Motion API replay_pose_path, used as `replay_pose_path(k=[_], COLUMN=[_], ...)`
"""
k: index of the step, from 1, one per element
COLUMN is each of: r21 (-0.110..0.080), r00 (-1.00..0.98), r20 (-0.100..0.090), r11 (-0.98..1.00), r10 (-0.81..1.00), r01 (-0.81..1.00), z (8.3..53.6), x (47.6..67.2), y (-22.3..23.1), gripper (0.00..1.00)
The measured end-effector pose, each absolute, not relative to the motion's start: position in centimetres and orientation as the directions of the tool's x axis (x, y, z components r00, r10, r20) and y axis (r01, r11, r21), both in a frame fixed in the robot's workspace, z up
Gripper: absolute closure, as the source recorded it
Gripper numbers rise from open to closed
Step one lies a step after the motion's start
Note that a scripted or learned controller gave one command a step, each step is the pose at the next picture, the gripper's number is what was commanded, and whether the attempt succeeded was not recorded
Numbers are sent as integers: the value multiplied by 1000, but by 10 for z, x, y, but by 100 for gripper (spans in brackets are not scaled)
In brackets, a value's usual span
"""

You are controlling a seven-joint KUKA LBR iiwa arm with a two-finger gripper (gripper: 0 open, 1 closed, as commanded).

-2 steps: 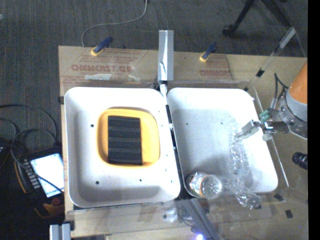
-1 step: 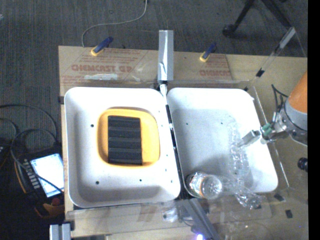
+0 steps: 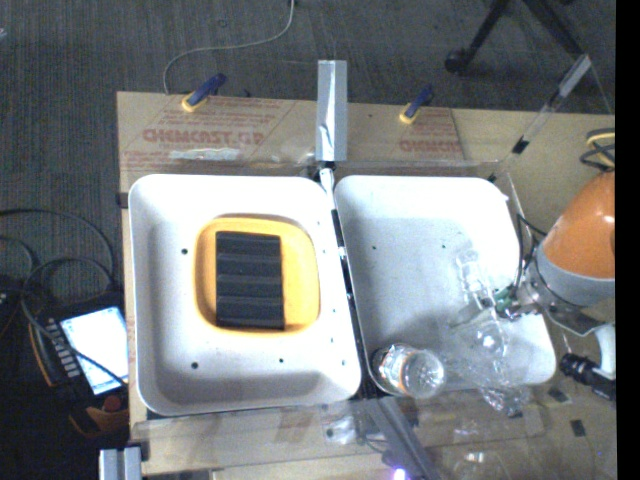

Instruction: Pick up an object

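Clear plastic bottle (image 3: 450,353), right bin (image 3: 420,218)

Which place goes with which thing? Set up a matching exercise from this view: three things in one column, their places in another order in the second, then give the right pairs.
Things:
1. yellow tray with black insert
2. clear plastic bottle
3. blue-and-yellow clamp

Places:
A. on the cardboard behind the bins, at its far left
B. middle of the left bin
C. near-left corner of the right bin

Pairs: 1-B, 2-C, 3-A
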State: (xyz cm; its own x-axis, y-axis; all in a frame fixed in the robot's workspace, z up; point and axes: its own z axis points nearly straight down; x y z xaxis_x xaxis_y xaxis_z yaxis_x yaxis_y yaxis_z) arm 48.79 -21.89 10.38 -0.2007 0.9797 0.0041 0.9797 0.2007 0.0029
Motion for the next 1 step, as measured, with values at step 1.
replay_pose_path(k=[1], r21=[3], r00=[-199], r20=[3], r11=[199], r10=[980], r01=[980], z=[112], x=[488], y=[-220], gripper=[100])
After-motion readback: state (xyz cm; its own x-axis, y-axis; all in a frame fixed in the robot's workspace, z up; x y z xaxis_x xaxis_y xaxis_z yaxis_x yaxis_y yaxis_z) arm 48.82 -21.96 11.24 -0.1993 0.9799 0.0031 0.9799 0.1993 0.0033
